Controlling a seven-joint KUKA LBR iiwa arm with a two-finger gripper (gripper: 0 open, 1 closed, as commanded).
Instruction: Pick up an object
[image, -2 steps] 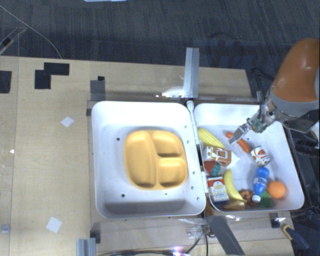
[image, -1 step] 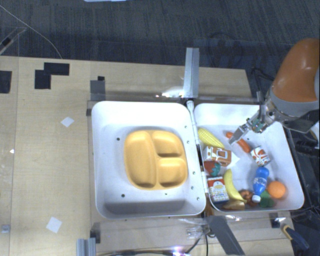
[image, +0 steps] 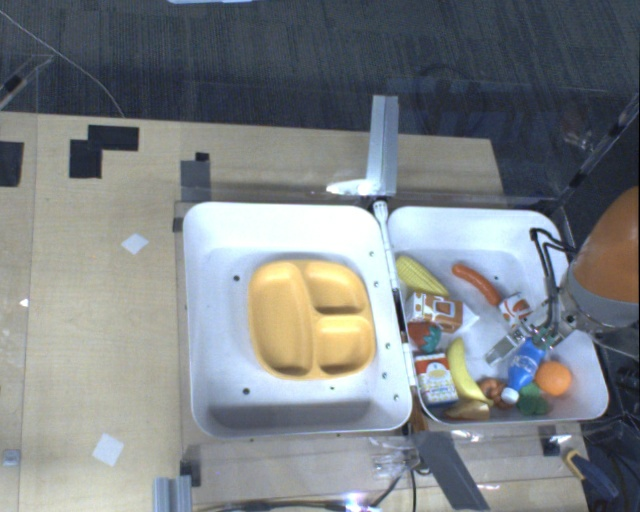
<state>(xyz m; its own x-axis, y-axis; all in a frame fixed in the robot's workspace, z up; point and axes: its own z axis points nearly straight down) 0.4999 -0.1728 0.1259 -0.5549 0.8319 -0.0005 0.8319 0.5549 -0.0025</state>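
My gripper (image: 507, 331) hangs low in the right bin (image: 470, 222), near its right side, open with bare bin floor between its fingers. A blue bottle (image: 524, 364) with a white cap lies just below and right of it, beside an orange (image: 553, 379) and a green piece (image: 533, 403). To the left of the gripper are a banana (image: 462, 370), two small printed boxes (image: 434, 318) (image: 436, 381), a corn cob (image: 421, 275) and a red sausage (image: 476, 283). A small red and white item (image: 516, 305) sits by the upper finger.
The left bin (image: 215, 330) holds a yellow divided plate (image: 309, 317). The arm's orange band (image: 612, 262) overhangs the right bin's right wall, with black cables beside it. A metal post (image: 383, 145) stands behind the seam between the bins.
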